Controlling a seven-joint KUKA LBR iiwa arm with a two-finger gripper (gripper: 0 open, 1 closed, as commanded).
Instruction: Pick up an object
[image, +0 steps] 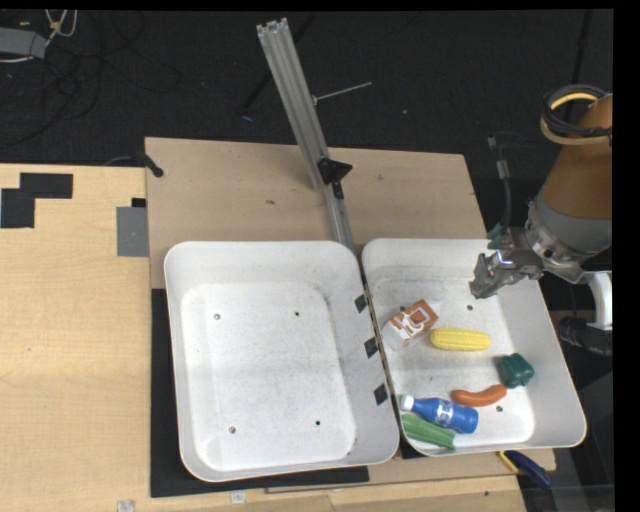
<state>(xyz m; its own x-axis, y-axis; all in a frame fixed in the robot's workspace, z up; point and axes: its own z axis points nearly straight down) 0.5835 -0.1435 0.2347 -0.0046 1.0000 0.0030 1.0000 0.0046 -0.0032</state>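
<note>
— Where is your claw (487, 278)?
— Upper right of the right shallow white bin (560, 425); whether it's wide or narrow, I cannot tell.
— Objects?
— Yellow plastic corn cob (460, 341) mid-bin, red sausage (478, 396) lower down.

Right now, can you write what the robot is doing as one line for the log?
gripper: over right bin, holding nothing seen | corn cob: lying in bin | blue bottle: near front edge | left bin

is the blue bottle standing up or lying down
Lying down: the blue bottle rests on its side in the right bin, white cap toward the divider.
</note>
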